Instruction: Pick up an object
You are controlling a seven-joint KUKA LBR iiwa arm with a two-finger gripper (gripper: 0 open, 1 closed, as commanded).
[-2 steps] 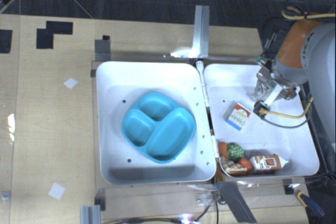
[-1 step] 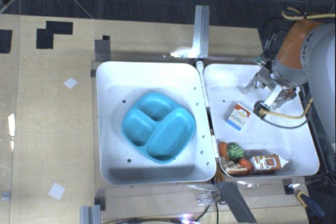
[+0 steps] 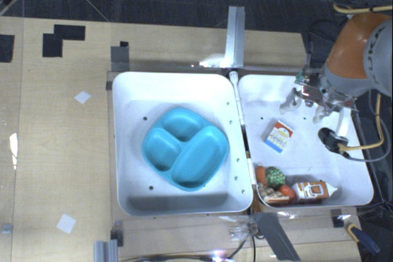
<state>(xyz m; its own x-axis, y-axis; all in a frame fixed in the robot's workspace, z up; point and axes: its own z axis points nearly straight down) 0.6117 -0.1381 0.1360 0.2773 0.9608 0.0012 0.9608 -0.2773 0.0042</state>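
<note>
The small carton lies below-left of the gripper, whose fingers we see spread apart, holding nothing; we risk nudging it aside on descent.

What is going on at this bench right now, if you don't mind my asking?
A grey and orange arm reaches in over the right bin, its gripper above the bin's upper part, holding nothing. A small carton lies below it, with more items piled in the near corner. The left bin holds a blue divided tray.
</note>
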